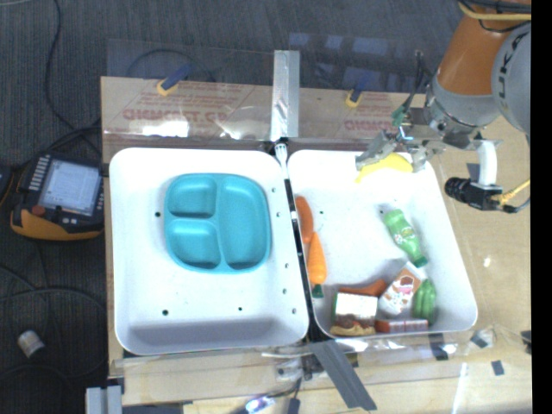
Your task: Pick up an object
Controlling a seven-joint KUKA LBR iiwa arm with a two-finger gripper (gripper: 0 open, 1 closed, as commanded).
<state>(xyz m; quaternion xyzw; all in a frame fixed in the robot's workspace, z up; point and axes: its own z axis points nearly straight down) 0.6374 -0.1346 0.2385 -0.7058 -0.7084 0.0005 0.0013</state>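
Look at your arm (487, 46): it comes in from the right side, grey with an orange band, and its jaws (398, 152) hang over the far end of the right bin (453, 231). A yellow thing that looks like a toy banana (385, 166) sits right under the jaws, touching them or very close. You can see metal bits spread out around it, but you cannot tell if the jaws are wide or closed on it, and you cannot tell if the banana is lifted or lying on the bin floor. A green bottle (405, 235) lies further down in the same bin, tilted. An orange carrot (310, 240) lies along the left wall of that bin, next to the divider between the two bins. At the near end there is a pile of things close together: a white box (355, 305), a small white carton with red on it (398, 296), a round green thing (424, 297), and a red thing (402, 325) along the near wall. In the left bin (138, 309) you see a blue tray with three parts (216, 221), sitting in the middle. Both bins rest on the desk (496, 257). A handheld screen (60, 195) lies on the floor to the left.
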